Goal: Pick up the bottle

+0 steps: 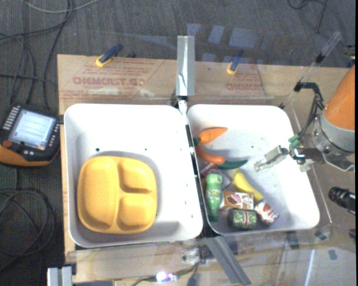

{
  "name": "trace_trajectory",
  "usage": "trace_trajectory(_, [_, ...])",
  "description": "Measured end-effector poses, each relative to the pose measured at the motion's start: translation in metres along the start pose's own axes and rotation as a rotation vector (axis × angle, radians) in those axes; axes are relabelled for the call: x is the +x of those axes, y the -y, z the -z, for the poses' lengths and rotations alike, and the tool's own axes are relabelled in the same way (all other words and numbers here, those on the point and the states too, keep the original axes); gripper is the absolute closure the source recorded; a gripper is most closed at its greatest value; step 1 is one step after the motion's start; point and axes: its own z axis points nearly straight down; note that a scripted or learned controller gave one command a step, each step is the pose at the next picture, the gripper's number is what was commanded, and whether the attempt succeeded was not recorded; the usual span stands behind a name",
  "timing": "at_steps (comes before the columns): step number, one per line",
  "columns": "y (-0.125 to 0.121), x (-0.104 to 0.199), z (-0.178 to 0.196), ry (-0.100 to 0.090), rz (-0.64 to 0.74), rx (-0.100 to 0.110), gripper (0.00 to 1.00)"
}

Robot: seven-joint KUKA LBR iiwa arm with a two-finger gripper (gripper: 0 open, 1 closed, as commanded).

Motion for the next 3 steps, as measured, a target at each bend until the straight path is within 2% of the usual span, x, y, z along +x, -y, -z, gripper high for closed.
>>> trace_trajectory(1, [0.005, -0.024, 0.084, 0.003, -0.22, 0.0, 0.0])
trace_trajectory(2, [-0.031, 0.027, -0.035, 0.0, -0.163, 0.003, 0.0])
trace_trajectory(3, [-0.064, 0.0, -0.148, 0.003, -0.325, -0.018, 0.0])
